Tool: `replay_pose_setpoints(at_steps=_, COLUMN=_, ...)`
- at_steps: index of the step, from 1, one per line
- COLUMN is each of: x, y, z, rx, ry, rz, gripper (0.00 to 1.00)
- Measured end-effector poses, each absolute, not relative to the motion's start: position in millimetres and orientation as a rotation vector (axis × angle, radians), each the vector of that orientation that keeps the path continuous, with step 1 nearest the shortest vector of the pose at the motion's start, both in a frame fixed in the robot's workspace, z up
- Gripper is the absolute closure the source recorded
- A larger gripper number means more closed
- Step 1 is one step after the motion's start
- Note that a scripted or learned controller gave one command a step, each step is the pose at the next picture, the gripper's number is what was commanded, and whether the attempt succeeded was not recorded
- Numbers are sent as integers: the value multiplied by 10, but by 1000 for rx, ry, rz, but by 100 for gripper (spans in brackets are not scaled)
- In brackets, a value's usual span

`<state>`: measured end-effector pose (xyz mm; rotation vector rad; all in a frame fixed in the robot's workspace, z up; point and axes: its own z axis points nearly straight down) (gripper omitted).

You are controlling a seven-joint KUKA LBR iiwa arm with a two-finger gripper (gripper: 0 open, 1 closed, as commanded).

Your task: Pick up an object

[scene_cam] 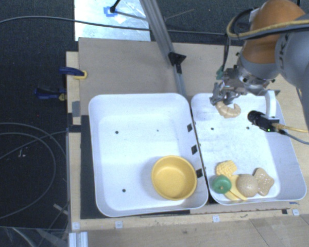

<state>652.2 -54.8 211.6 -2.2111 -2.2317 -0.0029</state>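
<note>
Item 1: my gripper (pixel 222 100), at approx. 1 o'clock of the right bin (pixel 286 153), near its far rim. Fingers pointed down; a tan curved pc. (pixel 229 110) sat right at the tips, touching or just under them. Couldn't tell how far open I was, nor whether the pc. was actually between my fingers.

Item 2: right bin, 6 o'clock end, clustered together: yellow corn-like pc. (pixel 226 167), green round pc. (pixel 221 183), tan rounded lump (pixel 246 184), tan flat pc. (pixel 264 180). Lump touched flat pc. on its 3 o'clock side; green pc. lay at 7 o'clock of the corn-like pc.

Item 3: left bin (pixel 118 112), w/ yellow bowl (pixel 174 177) upright at approx. 5 o'clock, close to the divide btwn. bins.

Item 4: blue-and-yellow clamps (pixel 67 81) at bench's 9 o'clock edge.
</note>
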Motion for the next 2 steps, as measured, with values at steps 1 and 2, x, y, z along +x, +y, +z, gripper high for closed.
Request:
replay_pose_setpoints(at_steps=1, x=6131, y=-103, z=2137, rx=-2209, ry=-2230, rz=0, gripper=100)
replay_pose_setpoints(at_steps=2, x=5920, y=377, z=2267, rx=-2208, ry=-2232, rz=-3, gripper=100)
